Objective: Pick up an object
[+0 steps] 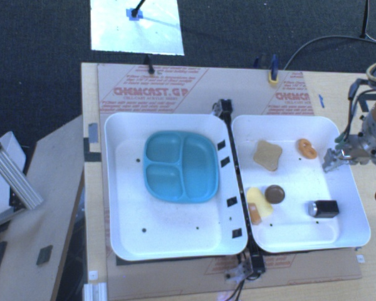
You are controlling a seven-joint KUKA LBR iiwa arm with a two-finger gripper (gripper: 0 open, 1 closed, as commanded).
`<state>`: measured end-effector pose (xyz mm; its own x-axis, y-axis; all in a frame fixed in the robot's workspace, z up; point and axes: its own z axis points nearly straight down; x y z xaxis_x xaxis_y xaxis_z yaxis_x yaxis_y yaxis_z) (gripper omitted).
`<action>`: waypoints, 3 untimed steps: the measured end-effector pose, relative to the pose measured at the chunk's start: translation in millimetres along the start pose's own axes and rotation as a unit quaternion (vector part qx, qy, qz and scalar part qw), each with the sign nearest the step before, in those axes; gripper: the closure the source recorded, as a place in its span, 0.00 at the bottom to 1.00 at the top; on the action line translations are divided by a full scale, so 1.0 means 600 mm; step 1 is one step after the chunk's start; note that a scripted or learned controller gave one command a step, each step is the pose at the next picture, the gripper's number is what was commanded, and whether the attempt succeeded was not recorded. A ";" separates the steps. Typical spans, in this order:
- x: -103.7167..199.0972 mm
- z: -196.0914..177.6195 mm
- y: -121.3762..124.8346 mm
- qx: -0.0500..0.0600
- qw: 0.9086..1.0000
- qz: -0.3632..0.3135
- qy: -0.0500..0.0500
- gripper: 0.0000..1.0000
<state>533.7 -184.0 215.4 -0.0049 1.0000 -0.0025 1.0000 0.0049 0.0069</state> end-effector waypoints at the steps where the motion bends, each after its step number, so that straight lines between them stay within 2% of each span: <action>1: 0.095 0.010 0.011 0.003 1.000 -0.001 0.001 1.00; 3: 0.283 0.004 0.022 0.003 1.000 -0.003 0.002 1.00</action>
<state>545.8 -14.2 212.7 -0.0114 0.9999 0.0020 0.9999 0.0114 0.0014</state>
